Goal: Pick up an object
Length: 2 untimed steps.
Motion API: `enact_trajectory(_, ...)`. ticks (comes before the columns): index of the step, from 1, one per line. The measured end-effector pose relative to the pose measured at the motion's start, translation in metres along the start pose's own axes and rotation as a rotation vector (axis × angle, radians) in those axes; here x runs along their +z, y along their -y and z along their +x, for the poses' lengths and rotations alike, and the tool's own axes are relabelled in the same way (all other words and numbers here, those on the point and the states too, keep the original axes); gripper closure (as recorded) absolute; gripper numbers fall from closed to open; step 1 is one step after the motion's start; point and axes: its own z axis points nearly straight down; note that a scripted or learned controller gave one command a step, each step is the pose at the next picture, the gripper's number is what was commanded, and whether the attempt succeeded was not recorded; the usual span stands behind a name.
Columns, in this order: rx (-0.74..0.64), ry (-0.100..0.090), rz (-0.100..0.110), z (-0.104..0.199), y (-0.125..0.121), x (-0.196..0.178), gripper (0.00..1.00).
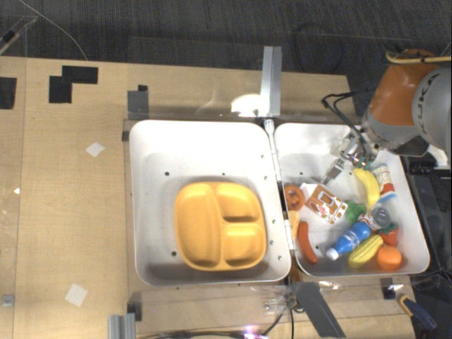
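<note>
Wooden and pale, the counter [63, 210] carries two shallow white bins side by side, with dark carpet behind it. Black flat shapes [70, 82] lie on the wood at the far left.

From the right comes the grey arm [431, 111] with its orange band [392, 94]. Its tool [337, 169] hangs over the far part of the right bin [304, 147], pointing down and to the left. It is small and metallic, and I cannot tell how far it is open. Nothing is visible between its parts. Its tip is just beside the banana [367, 186], but I cannot tell if they touch.

All small things lie in the near half of the right bin, close together. The banana is yellow, curved and smooth. Beside it lies a small white bottle [383, 177] with a red part. A flat carton [326, 204] with orange and white print lies near the middle, and a brown ring like a donut [294, 199] lies just left of it. A red sausage shape [306, 241] lies along the left wall. A blue bottle [351, 236] with a white cap lies tilted, touching a second yellow fruit [366, 250] and an orange ball [389, 258]. Something green [355, 210] shows behind the blue bottle.

In the left bin [155, 161] lies a yellow plastic tray [219, 224] with rounded corners and three compartments.
</note>
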Motion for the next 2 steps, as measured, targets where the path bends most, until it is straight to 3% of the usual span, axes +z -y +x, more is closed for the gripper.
enact_trajectory(1, 0.246, 0.000, 0.001, -0.023, 0.039, 0.000, 0.00)
enact_trajectory(2, 0.235, 0.011, -0.003, -0.026, 0.035, -0.014, 1.00)
